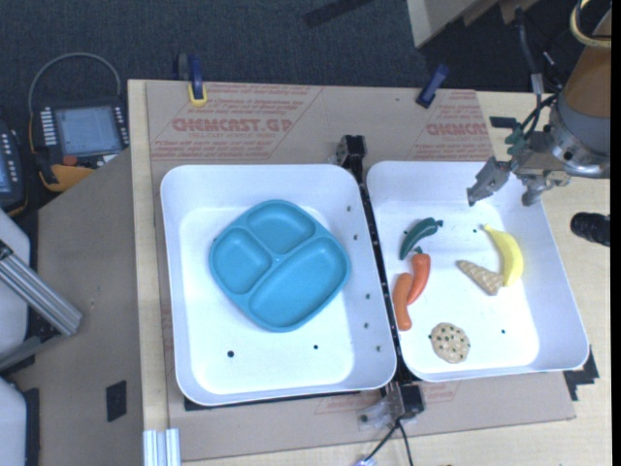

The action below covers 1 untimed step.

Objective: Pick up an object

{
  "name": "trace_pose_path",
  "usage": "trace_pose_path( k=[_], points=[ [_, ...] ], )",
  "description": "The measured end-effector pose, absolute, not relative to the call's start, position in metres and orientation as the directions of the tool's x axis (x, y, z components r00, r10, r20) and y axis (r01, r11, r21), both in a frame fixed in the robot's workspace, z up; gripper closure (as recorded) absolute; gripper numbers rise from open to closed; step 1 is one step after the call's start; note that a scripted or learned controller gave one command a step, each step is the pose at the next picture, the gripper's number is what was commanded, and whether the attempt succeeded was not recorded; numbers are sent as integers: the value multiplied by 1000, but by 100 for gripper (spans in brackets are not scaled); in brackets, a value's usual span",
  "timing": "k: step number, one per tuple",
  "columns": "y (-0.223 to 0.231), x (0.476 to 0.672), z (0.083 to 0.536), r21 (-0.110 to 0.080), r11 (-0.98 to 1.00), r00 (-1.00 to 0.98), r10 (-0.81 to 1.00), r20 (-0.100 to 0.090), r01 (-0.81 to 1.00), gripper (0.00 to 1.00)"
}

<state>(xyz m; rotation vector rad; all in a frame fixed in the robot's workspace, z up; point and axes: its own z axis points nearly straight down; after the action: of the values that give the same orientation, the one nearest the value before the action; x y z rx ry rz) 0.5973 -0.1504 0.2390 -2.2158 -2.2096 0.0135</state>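
Note:
The right bin [558, 352] holds several toy foods: a green pepper [420, 233], a red-orange chili [418, 274], an orange carrot [401, 303], a yellow banana [507, 253], a tan wedge [482, 276] and a round cookie [449, 342]. My gripper [506, 190] hangs over the bin's far right part, above and behind the banana. It is open, its two grey fingers [481, 188] spread apart with nothing between them.
The left bin [194, 357] carries a blue divided plate [279, 263]. A black clamp [351, 149] sits where the two bins meet at the back. A pendant with a screen [85, 130] lies off the bench to the left.

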Motion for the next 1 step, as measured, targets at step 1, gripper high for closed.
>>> trace_pose_path(
  k=[1],
  points=[
    [-150, 600, 247, -1, 0, 0, 1000, 0, 1000, 0]
  ],
)
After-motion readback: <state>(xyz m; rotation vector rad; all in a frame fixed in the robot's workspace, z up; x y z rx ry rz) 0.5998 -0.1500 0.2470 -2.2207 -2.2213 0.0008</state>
